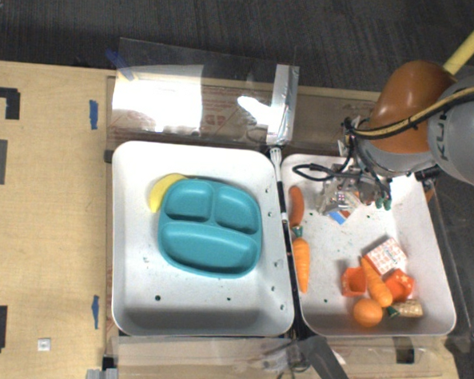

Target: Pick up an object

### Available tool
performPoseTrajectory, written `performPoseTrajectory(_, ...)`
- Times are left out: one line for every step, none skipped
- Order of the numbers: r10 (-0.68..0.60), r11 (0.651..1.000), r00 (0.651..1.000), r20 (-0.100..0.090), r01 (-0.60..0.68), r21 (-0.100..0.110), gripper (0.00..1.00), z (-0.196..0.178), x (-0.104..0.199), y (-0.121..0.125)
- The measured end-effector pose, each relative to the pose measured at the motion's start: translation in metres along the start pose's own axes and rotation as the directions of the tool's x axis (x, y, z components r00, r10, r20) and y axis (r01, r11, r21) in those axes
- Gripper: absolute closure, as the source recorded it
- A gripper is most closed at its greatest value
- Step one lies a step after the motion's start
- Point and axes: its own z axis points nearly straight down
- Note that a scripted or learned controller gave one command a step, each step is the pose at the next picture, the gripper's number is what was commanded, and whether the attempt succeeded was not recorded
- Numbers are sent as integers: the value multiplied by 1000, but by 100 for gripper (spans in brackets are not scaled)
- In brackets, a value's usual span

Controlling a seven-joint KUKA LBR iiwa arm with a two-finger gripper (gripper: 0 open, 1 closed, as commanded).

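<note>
The right bin (437,261) holds several small things: a brown sausage (296,205) and a carrot (301,261) along its left wall, and a cluster at the lower right with a red-and-white packet (386,255), orange pieces (378,285) and an orange ball (367,312). My gripper (347,198) hangs over the upper part of this bin, above a small blue-and-white item (337,216). The wrist and cables cover the gripper's tip.
The left bin (131,218) carries a teal divided tray (211,225) with a yellow piece (162,188) peeking out at its upper left. A clear plastic sheet (198,102) stands behind the bins. The arm's orange band (411,99) looms over the right bin's back corner.
</note>
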Motion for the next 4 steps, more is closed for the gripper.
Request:
performPoseTrajectory(4,1000,1000,0,-4,-4,100,-90,24,73)
performPoseTrajectory(-56,998,998,-7,56,-4,100,-114,-2,113)
performPoseTrajectory(-136,991,991,-4,136,-4,100,-172,-11,134)
performPoseTrajectory(-141,990,990,-18,141,-6,100,-114,-6,170)
